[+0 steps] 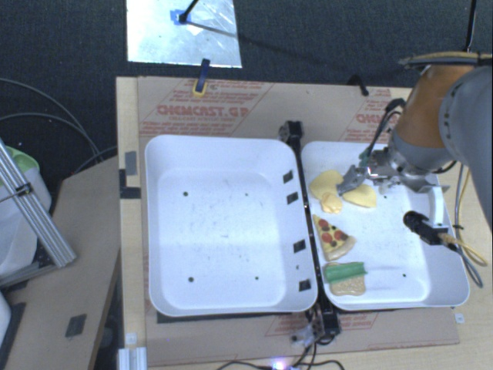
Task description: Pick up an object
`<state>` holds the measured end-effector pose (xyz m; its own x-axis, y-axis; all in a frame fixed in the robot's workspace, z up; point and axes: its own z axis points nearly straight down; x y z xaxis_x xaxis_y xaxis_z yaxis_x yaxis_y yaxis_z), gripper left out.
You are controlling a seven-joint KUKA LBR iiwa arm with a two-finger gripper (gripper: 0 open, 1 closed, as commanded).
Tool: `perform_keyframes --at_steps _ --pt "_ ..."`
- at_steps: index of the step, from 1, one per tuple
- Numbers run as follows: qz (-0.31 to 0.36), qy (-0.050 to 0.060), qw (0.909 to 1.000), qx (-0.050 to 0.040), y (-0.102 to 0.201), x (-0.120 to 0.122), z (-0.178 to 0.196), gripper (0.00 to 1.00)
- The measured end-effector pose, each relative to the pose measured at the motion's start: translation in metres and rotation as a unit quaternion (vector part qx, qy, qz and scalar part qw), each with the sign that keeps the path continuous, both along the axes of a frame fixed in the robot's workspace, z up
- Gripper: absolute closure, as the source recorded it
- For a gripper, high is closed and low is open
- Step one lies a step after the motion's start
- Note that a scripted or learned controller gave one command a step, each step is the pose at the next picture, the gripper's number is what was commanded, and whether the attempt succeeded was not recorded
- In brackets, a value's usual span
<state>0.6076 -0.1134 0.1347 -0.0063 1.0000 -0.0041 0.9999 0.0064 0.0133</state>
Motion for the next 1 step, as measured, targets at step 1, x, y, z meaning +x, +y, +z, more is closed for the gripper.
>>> perform_keyframes --at_steps 1 --pt "0.001 0.004 1.0 0.0023 0.0254 0.064 -0.0517 0.0"
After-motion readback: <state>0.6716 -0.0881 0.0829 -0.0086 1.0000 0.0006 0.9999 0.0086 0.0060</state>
